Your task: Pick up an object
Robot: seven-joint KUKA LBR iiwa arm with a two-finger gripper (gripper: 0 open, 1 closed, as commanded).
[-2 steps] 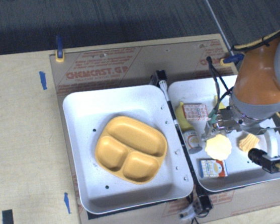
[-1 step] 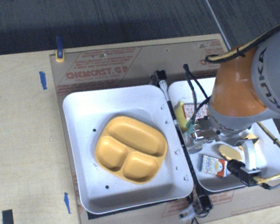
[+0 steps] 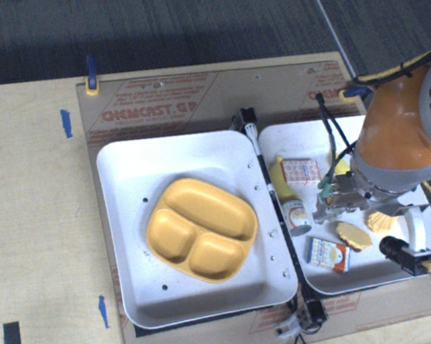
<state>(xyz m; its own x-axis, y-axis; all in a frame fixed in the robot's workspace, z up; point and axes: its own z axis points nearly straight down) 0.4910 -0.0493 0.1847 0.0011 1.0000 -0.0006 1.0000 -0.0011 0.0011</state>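
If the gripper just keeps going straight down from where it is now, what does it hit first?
Most likely the small jar or the bare bin floor next to it. The gripper hangs over the right bin's left-middle, with the tan piece just to its near side. Depth is hard to judge from this slanted view.

One fixed overhead cam, slanted down on both white bins (image 3: 120, 218), arm (image 3: 398, 137) entering from right.
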